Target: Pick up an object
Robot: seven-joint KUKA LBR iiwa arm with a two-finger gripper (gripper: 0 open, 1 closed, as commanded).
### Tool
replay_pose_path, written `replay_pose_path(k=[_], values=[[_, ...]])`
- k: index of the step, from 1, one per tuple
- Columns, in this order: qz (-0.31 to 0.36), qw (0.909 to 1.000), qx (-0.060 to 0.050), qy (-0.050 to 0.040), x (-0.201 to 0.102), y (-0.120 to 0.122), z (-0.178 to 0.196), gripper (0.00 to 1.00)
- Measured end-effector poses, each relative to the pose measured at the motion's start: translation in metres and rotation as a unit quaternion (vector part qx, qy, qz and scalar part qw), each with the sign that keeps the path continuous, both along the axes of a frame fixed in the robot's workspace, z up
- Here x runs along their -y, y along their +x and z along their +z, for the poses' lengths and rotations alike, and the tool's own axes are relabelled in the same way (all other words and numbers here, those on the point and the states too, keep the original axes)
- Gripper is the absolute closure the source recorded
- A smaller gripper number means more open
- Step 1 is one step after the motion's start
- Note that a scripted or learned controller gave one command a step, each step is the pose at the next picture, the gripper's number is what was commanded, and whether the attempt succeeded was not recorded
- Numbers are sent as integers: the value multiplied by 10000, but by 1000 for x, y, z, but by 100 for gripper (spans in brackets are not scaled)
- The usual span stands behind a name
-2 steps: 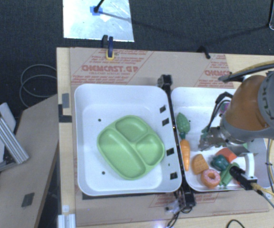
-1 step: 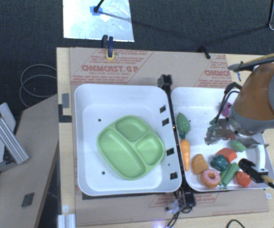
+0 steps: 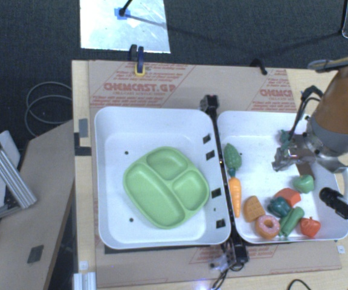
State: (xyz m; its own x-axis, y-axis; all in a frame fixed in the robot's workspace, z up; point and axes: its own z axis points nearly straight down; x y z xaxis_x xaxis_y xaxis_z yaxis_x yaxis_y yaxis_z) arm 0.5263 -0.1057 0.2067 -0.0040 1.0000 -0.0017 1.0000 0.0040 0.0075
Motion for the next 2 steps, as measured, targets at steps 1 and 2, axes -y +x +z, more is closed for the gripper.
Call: replay_pose_path(k=[1, 2], values=[[-1, 10000, -17, 5, 0, 1, 19, 100], [20, 10000, -15, 11, -36, 38, 18, 100]])
